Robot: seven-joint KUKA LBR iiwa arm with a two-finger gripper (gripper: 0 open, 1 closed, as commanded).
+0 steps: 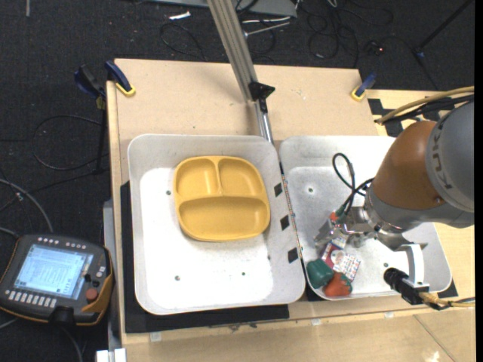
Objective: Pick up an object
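Arm (423, 179) enters from the right, grey housing w/ orange band, and hangs over the right bin (302, 157). Gripper (341, 232) sits low over the near-left part of that bin, above a small cluster of objects (336, 270). Finger state: cannot tell, since the wrist body and cable clutter hide the tips.

Object cluster lies in the near-left corner of the right bin, close to the bin's near rim and to the divider edge between bins. It appears to include a red rounded piece, a dark green piece and a light patterned packet; items overlap, so individual outlines are unclear. A black cable loops above the wrist.

Open room: far half of the right bin is bare white floor, lightly speckled. Left bin (151, 277) has free floor along its near side and left side; rims are rounded and raised.

Yellow plate (223, 198), smooth plastic, rounded-square shape w/ three compartments, rests in the far-centre of the left bin, tilted slightly, well apart from the gripper.

Bench top (181, 96) is tan board. A metal pole (234, 40) crosses the far edge and ends near the bin junction. Teach pendant (53, 277), w/ lit screen, lies on the dark floor at the near left, off the bench.
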